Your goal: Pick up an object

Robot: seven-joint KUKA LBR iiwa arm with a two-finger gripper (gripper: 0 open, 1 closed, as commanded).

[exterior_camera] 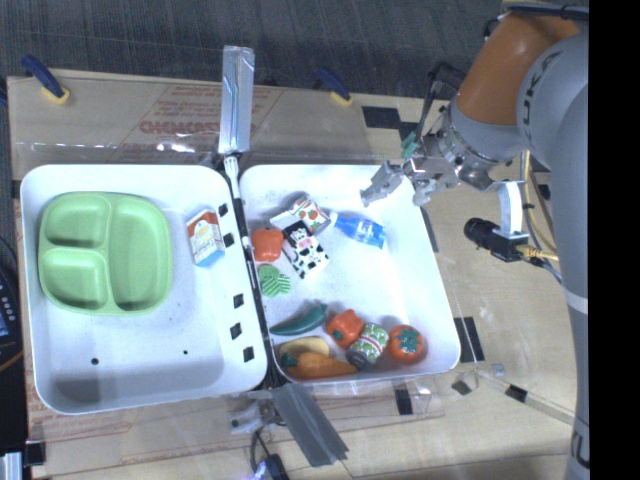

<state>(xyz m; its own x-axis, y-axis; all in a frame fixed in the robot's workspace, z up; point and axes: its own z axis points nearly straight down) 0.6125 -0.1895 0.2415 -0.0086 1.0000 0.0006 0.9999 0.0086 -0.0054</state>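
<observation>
Orange plastic carrot (pixel 322 367) lies at the right bin's near wall, well below-left of the hand (pixel 395 183); cannot tell its state. Small blue packet (pixel 360 230), just below-left of it, looks light, crushable, slippery; pinch across its narrow width.

Glossy white plastic bins (pixel 420 268); matt green plastic tray (pixel 105 253); wooden bench (pixel 500 298).

Two bins, one plate, a dozen small items

Two white bins: the left bin (pixel 60 368) holds one green divided plate (pixel 104 252) and one small carton (pixel 205 238); the right bin (pixel 425 288) holds about eleven small toy food pieces, among them one blue packet (pixel 360 230), one carrot (pixel 322 367) and one tomato (pixel 406 343).
</observation>
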